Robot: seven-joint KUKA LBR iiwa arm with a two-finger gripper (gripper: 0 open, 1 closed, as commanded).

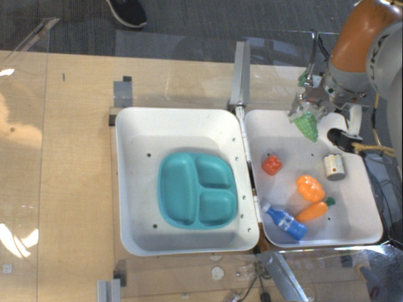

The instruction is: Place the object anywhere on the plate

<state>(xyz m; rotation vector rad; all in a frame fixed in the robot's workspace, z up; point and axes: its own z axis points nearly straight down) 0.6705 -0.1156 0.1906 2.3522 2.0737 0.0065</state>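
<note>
We're up at the far rim of the right bin (375,200) with the claw (308,111). Its fingers are drawn in close and pinched on a crumpled green object (307,128). That's our task piece, hanging just under the fingertips, right beside the bin's far wall.

Straight toward the camera from the claw we see a bare patch of white floor. Past that patch the clutter starts:
- A small red piece (272,165) sits off toward the view's left.
- A pale cylinder (334,166) sits off toward the right.
- Farther down are an orange fruit (310,187), a carrot (313,211) touching it, and a blue bottle (285,222) near the near-left corner.

The teal plate (196,189) lies well apart from the claw, down and to the view's left, in the left bin (135,168). The two bins' meeting rims stand between claw and plate. The plate's right edge runs just beside that bin's right wall. On its left and far sides we see broad open floor.
</note>
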